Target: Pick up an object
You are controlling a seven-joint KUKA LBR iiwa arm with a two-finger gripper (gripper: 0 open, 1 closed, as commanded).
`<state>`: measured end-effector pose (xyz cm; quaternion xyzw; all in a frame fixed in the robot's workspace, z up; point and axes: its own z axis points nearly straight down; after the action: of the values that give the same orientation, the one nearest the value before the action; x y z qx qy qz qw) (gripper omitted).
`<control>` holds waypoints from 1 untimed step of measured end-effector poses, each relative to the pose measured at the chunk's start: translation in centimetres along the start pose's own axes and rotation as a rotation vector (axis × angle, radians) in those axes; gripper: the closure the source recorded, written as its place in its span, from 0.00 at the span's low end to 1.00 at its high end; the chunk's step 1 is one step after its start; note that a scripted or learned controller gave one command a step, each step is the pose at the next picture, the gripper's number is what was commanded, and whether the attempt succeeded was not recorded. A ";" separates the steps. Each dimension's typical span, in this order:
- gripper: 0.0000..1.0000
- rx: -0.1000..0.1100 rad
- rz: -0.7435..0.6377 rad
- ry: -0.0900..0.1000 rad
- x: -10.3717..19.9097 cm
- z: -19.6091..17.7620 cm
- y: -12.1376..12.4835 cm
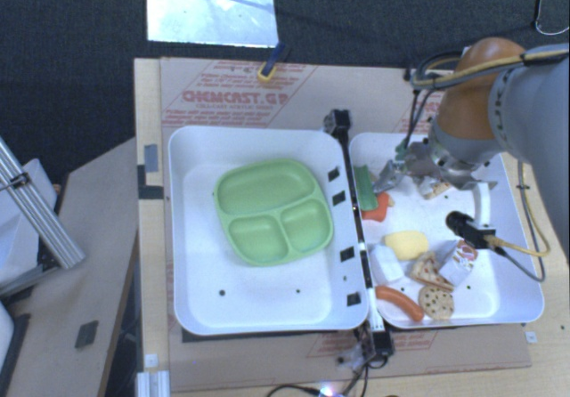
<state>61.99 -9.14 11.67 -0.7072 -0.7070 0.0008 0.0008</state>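
Note:
My gripper (390,178) hangs low over the upper left part of the right bin (512,297). Just left of it a green stick-shaped toy (363,186) lies along the bin's left wall, with an orange-red piece (378,206) below it. Nothing shows between the fingertips. Further down the bin lie a yellow lemon-like toy (405,244), a white block (386,263), a cracker (427,272), a round cookie (435,302), a sausage (400,302) and a small printed packet (457,263). A tan piece (436,190) peeks out under the wrist.
The left bin (196,297) holds a green divided plate (272,211). A black clip-lined divider (349,208) runs between the bins. The arm (499,101) covers the right bin's upper right. Cardboard (236,93) lies under both bins.

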 end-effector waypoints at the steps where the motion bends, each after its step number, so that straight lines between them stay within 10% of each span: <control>1: 0.00 -0.008 -0.001 -0.001 0.0 3.1 0.2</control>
<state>62.23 -9.14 8.59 -0.7069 -0.7073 -0.0017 -0.0027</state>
